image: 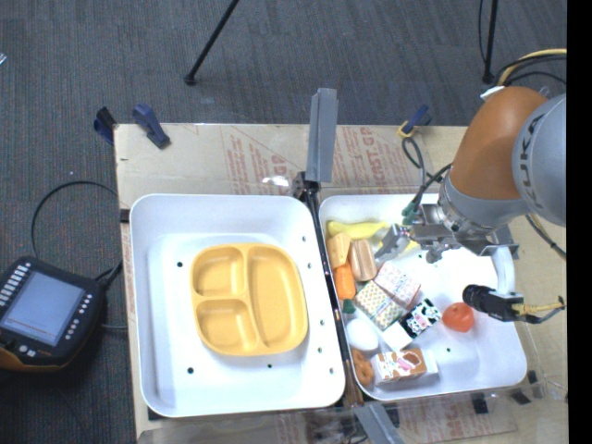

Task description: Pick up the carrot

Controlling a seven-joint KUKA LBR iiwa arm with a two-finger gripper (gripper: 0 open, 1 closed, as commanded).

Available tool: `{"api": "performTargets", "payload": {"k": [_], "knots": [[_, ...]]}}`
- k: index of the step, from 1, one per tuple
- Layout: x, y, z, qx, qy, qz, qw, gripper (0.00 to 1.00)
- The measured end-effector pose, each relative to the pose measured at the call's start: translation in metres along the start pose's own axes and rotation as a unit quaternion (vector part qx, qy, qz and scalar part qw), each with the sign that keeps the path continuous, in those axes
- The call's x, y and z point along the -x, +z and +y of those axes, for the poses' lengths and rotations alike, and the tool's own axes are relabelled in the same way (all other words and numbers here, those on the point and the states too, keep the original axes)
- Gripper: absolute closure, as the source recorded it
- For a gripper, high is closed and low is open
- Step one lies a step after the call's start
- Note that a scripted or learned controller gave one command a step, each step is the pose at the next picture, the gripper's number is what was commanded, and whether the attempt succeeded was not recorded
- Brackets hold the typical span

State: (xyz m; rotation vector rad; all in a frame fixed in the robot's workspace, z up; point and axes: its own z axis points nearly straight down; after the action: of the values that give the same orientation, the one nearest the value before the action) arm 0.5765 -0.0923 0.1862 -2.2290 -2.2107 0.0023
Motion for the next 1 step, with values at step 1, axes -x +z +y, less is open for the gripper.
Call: {"api": "performTargets", "payload": {"k": [1], "knots": [[-0.0708,0.0001,-0.0038,-0.001,0.01,0.001,0.9999,0.0]]}}
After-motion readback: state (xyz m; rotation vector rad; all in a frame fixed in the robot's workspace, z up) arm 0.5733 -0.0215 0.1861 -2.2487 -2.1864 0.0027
